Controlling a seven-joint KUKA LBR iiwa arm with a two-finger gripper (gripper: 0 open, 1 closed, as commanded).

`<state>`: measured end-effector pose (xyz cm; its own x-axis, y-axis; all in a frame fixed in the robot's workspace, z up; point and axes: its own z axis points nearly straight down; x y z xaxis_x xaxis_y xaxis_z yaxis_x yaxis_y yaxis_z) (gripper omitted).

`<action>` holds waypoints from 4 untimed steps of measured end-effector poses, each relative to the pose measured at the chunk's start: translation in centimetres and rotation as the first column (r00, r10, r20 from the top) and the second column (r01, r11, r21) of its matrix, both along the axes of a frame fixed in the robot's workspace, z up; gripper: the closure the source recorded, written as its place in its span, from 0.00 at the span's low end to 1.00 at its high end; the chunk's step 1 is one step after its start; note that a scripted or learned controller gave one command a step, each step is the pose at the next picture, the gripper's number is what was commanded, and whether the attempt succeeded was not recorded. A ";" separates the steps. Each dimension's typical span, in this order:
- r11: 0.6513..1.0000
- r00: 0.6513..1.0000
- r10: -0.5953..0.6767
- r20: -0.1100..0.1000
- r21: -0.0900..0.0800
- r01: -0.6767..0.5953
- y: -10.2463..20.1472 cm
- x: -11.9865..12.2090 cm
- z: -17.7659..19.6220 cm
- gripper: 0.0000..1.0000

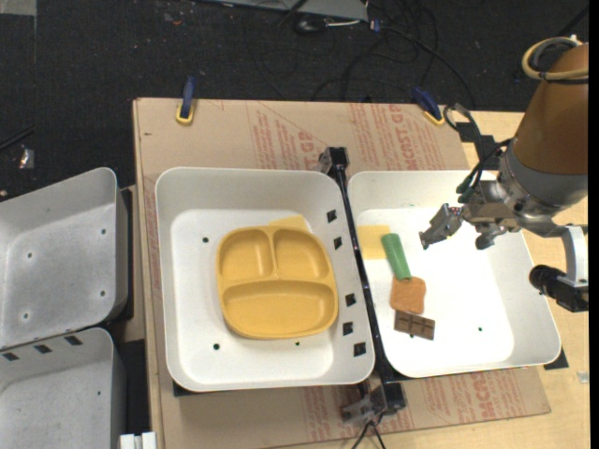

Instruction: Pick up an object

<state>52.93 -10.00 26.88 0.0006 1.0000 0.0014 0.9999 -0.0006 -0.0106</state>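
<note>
Camera view: tool [459, 230] fingers apart, w/ green block [396, 255] just left, untouched.

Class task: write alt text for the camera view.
The grey-and-orange arm's end effector hovers over the right white bin, beside a green stick, orange piece and brown block. The left white bin holds a yellow divided tray.

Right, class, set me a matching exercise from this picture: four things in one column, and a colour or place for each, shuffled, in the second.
Things:
1. divided plate
2. green stick
3. brown block
4. gripper

Descriptions:
A. above the right bin's far side
B. yellow, in the left bin
C. nearest the right bin's front rim
D. lying between the pale yellow piece and the orange piece

Pairs: 1-B, 2-D, 3-C, 4-A
</note>
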 end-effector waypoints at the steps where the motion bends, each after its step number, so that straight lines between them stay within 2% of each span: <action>1: 1.000 1.000 0.002 0.010 -0.001 -0.002 0.0 0.2 0.5 0.00; 2: 1.000 1.000 0.000 0.006 -0.001 0.000 1.0 -0.3 -4.6 0.00; 4: 1.000 1.000 -0.001 0.005 -0.001 0.001 0.5 0.7 -16.8 0.00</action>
<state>53.58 -9.54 10.08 0.0015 1.0000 0.0009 1.0000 -0.0014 -0.0056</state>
